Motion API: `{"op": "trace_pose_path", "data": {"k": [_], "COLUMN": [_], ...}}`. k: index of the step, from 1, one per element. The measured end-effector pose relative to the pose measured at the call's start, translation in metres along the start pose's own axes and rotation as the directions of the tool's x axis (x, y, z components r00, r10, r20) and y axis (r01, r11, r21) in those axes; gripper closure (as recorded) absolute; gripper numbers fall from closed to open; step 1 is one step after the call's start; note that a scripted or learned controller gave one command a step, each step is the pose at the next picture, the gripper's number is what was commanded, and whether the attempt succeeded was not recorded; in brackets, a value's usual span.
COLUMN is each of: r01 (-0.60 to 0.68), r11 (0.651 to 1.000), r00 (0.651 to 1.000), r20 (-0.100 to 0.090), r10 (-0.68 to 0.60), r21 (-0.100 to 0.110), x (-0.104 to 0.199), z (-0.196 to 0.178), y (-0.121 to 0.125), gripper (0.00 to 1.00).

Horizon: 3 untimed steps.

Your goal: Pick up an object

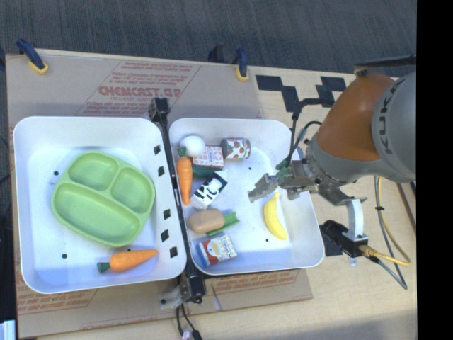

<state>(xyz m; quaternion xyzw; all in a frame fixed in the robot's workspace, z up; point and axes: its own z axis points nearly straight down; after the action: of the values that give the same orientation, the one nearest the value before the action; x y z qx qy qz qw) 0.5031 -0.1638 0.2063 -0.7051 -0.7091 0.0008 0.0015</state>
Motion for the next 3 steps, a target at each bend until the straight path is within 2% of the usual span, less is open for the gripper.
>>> {"op": "trace_pose_path", "data": {"k": [1,2,3], "r01": [-0.001,0.001,0.009], "r11": [1.0,1.0,1.0], "r00": [1.0,1.0,1.0], "r20": [0.006,0.0,0.001], "r10": [0.001,-0.001,-0.009], "r21": [-0.016,0.002,0.0], "x": [0.014,0.003,0.002], "z": [0.096,0.115,0.104], "y": [0.06,-0.027,-0.025], "gripper": [0.0,0.0,1.0]}}
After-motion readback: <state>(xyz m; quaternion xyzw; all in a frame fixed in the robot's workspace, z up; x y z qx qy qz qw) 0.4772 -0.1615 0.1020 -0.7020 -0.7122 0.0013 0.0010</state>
